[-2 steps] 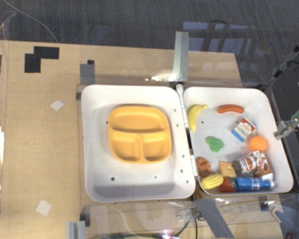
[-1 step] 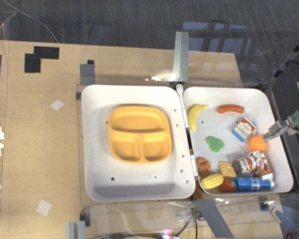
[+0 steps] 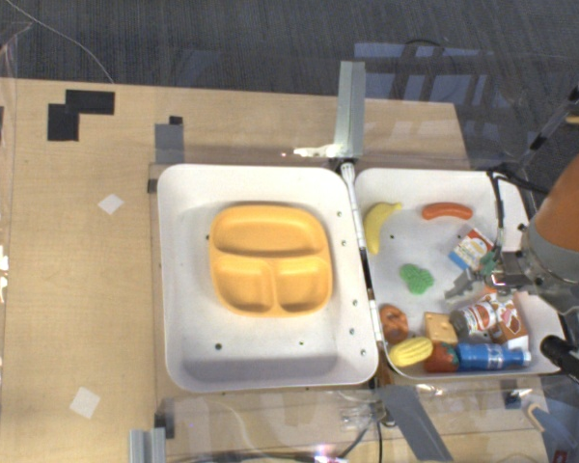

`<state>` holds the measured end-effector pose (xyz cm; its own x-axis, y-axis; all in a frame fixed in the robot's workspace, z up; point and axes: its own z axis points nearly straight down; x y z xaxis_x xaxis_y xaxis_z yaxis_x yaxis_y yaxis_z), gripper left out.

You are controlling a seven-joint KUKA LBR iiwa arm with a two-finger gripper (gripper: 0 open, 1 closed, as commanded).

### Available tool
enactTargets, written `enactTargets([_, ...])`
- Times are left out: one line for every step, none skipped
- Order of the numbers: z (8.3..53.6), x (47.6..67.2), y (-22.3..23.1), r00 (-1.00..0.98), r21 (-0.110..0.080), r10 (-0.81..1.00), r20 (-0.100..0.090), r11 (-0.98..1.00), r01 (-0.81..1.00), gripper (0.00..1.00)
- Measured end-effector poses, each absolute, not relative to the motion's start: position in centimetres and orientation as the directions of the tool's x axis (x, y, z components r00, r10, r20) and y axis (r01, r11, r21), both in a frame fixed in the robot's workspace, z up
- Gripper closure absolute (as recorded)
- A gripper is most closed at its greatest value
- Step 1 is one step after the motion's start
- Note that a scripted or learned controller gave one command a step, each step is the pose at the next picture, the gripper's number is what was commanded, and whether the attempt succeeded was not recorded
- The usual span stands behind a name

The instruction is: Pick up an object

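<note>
My gripper (image 3: 463,287) hangs over the right bin (image 3: 434,183), reaching in from the right. Its grey fingers stand open with nothing between them. Just above it lies a small blue and white carton (image 3: 470,251). Just below it lies a red and white can (image 3: 489,318) on its side. A green lumpy toy (image 3: 418,278) sits to the left of the fingertips, apart from them. Along the bin's front edge lie a blue bottle (image 3: 492,357), a yellow lemon (image 3: 411,352), a red piece (image 3: 441,359), a tan cracker (image 3: 441,328) and a brown piece (image 3: 394,322).
A banana (image 3: 380,222) and a red sausage (image 3: 448,211) lie at the back of the right bin. The left bin (image 3: 183,258) holds a yellow divided plate (image 3: 270,258). A metal divider (image 3: 359,239) runs between the bins.
</note>
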<state>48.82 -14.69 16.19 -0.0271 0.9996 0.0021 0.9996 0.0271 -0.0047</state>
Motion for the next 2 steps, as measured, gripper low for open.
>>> enactTargets([27.6,57.6,-11.7,0.004,0.017,1.000,-0.001,-0.004,1.000,0.00])
enactTargets([15.3,57.1,-9.2,0.167,-0.007,0.986,0.000,-0.167,0.986,0.00])
